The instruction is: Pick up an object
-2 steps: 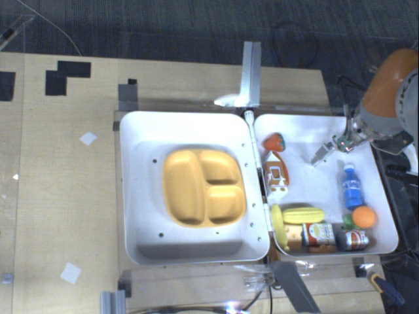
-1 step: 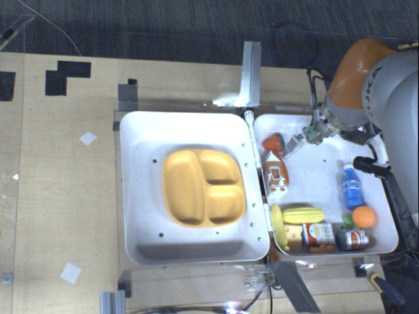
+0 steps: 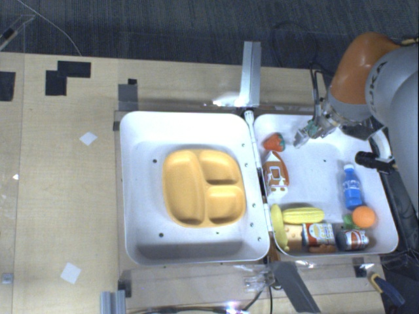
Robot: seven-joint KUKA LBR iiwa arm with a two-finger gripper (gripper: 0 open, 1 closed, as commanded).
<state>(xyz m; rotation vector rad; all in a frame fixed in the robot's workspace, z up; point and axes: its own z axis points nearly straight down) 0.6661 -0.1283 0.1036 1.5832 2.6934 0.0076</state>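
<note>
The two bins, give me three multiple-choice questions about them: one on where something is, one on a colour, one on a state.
1. Where is the yellow tray?
A. Left bin
B. Right bin
C. On the bench outside both bins

2. What colour is the bottle?
A. Green
B. Blue
C. Black

3. How do the cans sit?
A. Standing upright
B. Stacked one on the other
C. Lying on their sides

Answers:
1 A: the tray lies in the middle of the left bin.
2 B: the bottle in the right bin is blue with a white cap.
3 C: both cans lie on their sides along the near wall.
</note>
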